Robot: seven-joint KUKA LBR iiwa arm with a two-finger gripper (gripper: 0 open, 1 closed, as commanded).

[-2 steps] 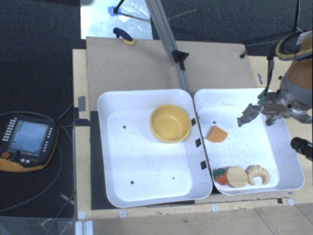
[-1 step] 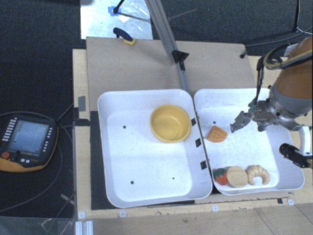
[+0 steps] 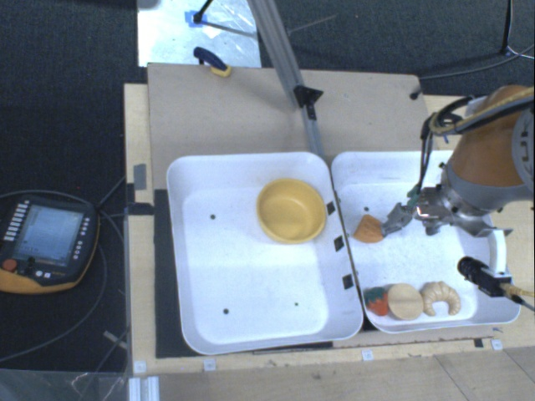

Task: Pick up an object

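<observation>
One gripper [image 3: 391, 220] is in the right bin [image 3: 380, 170], low over its floor, at the end of the grey arm [image 3: 489, 153] that enters from the right. An orange band wraps the arm above the wrist. The gripper points left, toward the divider between the two bins. Whether its fingers are apart or together cannot be determined at this resolution.

An orange wedge-shaped object [image 3: 368, 229] lies on the bin floor just beside the gripper tip, on its left side. The two appear to touch or nearly touch; the wedge is not visibly between the fingers.

Three further objects lie in a row along the near wall of the right bin, well apart from the gripper: a small red-and-green item [image 3: 378, 301] at the left, a round beige disc [image 3: 405, 301] in the middle, touching it, and a tan croissant-shaped piece [image 3: 441, 297] at the right.

The left bin [image 3: 251, 307] sits against the right bin, side by side. A yellow bowl [image 3: 291, 210] stands upright in its far right quarter, near the shared wall.

Both bins rest on the desk [image 3: 251, 107], a tan board. A grey pole [image 3: 280, 48] runs slantwise over the far part of the desk. A control pendant [image 3: 43, 241] with a screen lies on the dark floor to the left of the desk.
</observation>
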